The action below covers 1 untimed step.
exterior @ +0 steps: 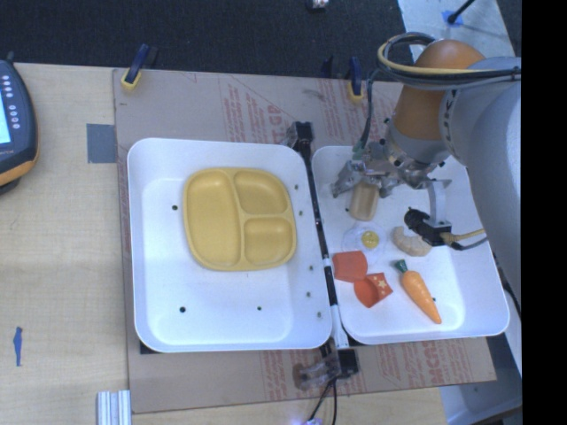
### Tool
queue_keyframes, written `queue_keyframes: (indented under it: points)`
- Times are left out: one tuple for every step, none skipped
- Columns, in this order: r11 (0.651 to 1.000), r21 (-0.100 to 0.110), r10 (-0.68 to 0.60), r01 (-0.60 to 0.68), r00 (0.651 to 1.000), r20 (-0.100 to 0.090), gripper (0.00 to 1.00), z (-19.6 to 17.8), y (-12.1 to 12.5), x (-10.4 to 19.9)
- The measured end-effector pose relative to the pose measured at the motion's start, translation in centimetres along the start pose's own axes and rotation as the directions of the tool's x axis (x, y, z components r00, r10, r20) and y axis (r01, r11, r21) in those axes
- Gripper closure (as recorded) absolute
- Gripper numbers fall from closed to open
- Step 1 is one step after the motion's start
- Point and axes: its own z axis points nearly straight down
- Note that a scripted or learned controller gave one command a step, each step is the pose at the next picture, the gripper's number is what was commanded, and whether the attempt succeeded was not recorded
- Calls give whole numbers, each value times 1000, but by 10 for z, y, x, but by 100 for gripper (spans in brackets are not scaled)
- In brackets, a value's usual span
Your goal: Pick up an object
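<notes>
Several small things lie in the right bin (pixel 483 321), and the one nearest the gripper (pixel 364 187) is a tan cylinder (pixel 362 203) at the bin's far left part. It stands roughly upright under the gripper, its long axis running near to far in the view; how the jaws stand cannot be told, for the wrist hides them. Just near of the cylinder lies a clear round piece with a yellow centre (pixel 366 238). To its right, a pale beige lump (pixel 412 242) rests beside a black fitting on the arm. A toy carrot (pixel 419 295) lies toward the near right, its long axis slanting from far left to near right, green top at the far end and orange tip pointing near and right. Left of the carrot sit a red block (pixel 350 266) and, touching it on the near side, a red-orange piece (pixel 376 289).

A yellow divided plate (pixel 239 217) sits in the left bin (pixel 159 321), toward its far half. Both bins rest on a brown cardboard sheet (pixel 221 104) clamped at its far edge, laid on a light wooden bench (pixel 53 264). A handheld control pendant (pixel 13 122) lies at the far left. Beyond the bench the floor is dark carpet (pixel 221 16)
</notes>
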Motion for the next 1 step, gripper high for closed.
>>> queue_keyframes:
  points:
    - [1000,-4,3,-3,1000,1,0,0,0,-29]
